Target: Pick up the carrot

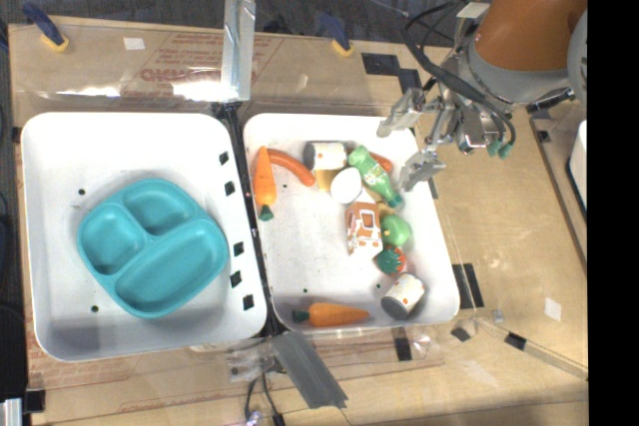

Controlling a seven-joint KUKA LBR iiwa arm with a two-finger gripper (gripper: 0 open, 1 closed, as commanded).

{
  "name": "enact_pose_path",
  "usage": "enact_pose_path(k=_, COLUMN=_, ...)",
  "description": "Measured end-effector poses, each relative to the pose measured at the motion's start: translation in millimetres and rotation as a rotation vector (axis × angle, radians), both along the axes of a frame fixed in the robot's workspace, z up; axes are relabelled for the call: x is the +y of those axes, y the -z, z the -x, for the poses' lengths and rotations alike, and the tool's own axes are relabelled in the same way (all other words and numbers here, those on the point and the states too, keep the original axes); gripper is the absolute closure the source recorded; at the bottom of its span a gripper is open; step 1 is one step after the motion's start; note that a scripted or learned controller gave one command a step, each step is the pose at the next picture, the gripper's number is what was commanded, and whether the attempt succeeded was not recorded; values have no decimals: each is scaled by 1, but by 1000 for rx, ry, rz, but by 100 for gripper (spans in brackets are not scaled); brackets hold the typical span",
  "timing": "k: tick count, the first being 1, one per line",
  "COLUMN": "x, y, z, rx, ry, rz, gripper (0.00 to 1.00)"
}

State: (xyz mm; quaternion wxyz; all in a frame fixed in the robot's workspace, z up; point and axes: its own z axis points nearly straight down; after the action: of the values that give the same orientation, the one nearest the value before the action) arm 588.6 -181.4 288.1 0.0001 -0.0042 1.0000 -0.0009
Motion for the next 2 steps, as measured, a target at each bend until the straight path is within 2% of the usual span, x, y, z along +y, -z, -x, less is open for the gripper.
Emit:
enact_pose_path(k=1, x=-26, y=46, z=94, rx=1, ry=-30, rz=-1, gripper=0)
enact_pose_path(k=2, x=-29, y=78, z=102, rx=0, ry=208, rz=-2, gripper=0)
